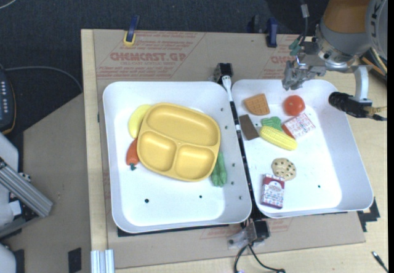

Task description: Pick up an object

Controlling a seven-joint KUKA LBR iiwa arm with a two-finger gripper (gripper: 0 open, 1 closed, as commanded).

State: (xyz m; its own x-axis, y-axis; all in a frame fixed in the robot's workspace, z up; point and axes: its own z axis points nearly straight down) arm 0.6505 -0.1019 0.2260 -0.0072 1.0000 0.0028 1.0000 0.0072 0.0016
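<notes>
My gripper (294, 81) hangs over the back edge of the right bin (345, 167), above and just behind a red tomato (295, 105). Its fingers look close together with nothing between them. In that bin lie a tan cracker (257, 104), a brown chocolate piece (248, 126), a yellow corn cob (277, 137) with a green leaf (271, 122), a red-and-white packet (300, 125), a round cookie (284, 168) and a small red box (273, 191).
The left bin (123, 173) holds a yellow divided plate (178, 141) lying over a banana (137, 119), a red-orange pepper (132, 154) and a green vegetable (218, 170). A black clip (224, 72) sits between the bins at the back.
</notes>
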